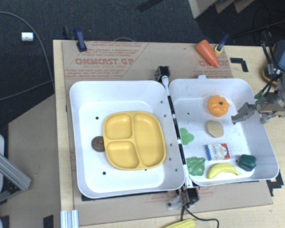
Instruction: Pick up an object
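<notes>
Approach step: we see the gripper at the right bin's edge, finger state unclear; next, descend onto 1 object.

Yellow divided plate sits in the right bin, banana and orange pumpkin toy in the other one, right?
Wrong bin: the camera view shows the yellow divided plastic plate in the left white bin. The yellow banana and the orange pumpkin toy lie in the other, right white bin.

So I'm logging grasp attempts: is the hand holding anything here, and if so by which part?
Nothing is held. The hand sits at the right bin's right edge, apart from the pumpkin and the tan piece, with nothing between its fingers.
</notes>
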